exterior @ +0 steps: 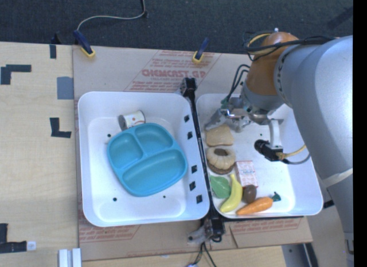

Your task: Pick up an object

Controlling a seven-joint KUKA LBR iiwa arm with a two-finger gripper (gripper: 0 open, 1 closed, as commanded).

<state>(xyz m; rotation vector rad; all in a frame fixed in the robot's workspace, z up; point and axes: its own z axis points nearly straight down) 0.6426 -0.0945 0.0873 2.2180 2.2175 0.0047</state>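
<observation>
Whether the gripper (221, 119) was parted or closed could not be told. It hung over the bread slice (219, 136) at the right bin's (304, 202) far left; likely light and rigid, best pinched across its edges.

Both bins, left bin (92, 162) and right bin (304, 194), are white. The divided plate (147, 158) is light blue. The small cup (131, 119) is cream with a reddish band. The bread slice (219, 136) is tan; the donut (221, 159) is beige with a brown centre. The carton (246, 174) is white with red-pink print. The banana (232, 194) is yellow, the carrot (255, 205) orange with a green top. The arm (309, 82) is grey with an orange band (266, 68).
</observation>
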